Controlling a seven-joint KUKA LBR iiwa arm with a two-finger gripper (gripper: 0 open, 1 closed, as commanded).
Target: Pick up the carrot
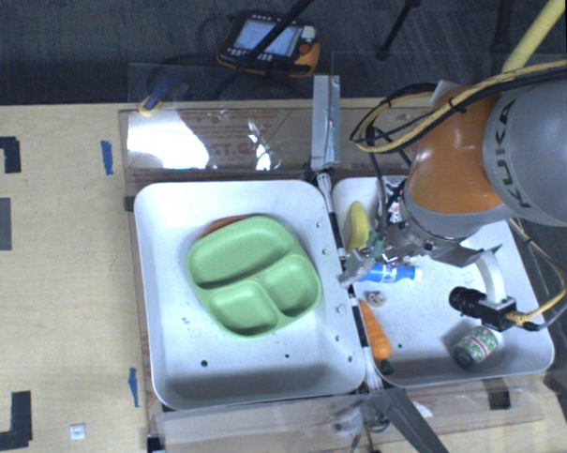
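- The green divided plate lies in the left bin, well to the left of the gripper and apart from it; it plays no part in this pick.
- The carrot lies just below the gripper, along the left wall of the right bin, orange body with its dark tip pointing to the bin's near corner.
- Risk: with the carrot hard against the wall, one finger would likely strike the rim or ride over the carrot, so the grasp could close on nothing (or roll it away).
- A yellow object and a blue-and-white item lie close by the gripper and could be caught instead.
- Gripper: I cannot tell its state; no carrot is seen in it.
- A small can lies to its lower right.
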